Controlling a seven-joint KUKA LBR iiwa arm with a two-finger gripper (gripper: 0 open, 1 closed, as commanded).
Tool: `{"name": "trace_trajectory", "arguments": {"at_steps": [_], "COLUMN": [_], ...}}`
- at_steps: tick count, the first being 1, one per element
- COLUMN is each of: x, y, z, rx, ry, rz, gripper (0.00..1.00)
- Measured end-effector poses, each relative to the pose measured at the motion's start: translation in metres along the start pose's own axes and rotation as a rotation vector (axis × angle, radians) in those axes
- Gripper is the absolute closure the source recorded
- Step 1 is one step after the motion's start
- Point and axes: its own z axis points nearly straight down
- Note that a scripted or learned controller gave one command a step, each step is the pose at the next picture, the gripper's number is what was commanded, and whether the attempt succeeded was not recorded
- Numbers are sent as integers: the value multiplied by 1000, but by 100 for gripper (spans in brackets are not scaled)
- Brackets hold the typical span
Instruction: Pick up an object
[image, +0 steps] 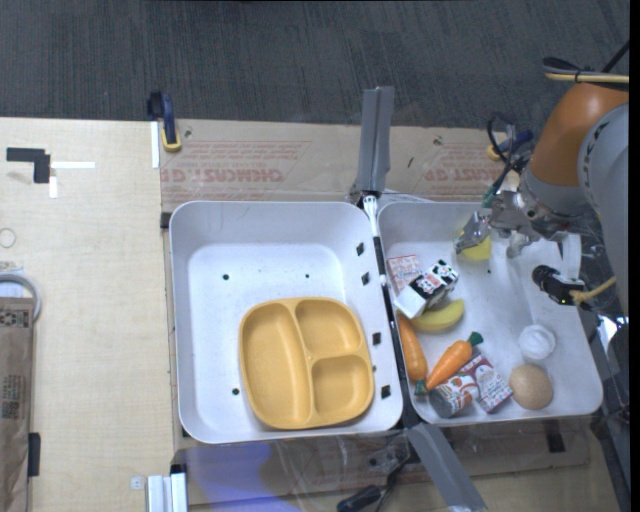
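Note:
The right bin (575, 405) holds several items: a banana (441, 318), a black-and-white small carton (433, 281), a red-and-white packet (403, 270), two carrots (449, 362) (410, 350), a tan egg-shaped ball (531, 386) and a white round lid (537, 342). My gripper (492, 230) hangs over the far side of this bin, reaching in from the right. A small yellow object (475, 247) lies right at its tip, on the left side; whether it is held is not visible.
The left bin (190, 300) carries a yellow divided plate (305, 360). Red-and-white snack packets (472, 388) lie at the right bin's near edge. A grey upright bar (375, 140) stands behind the divider between the bins. Cables trail off the wrist (565, 285) at the right wall.

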Motion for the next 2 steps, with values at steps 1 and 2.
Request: {"name": "trace_trajectory", "arguments": {"at_steps": [1,2], "x": [0,37], "y": [1,-4], "z": [-10,-122], "rx": [-1,1], "ry": [-2,0], "rz": [-3,-8], "gripper": [100,100]}}
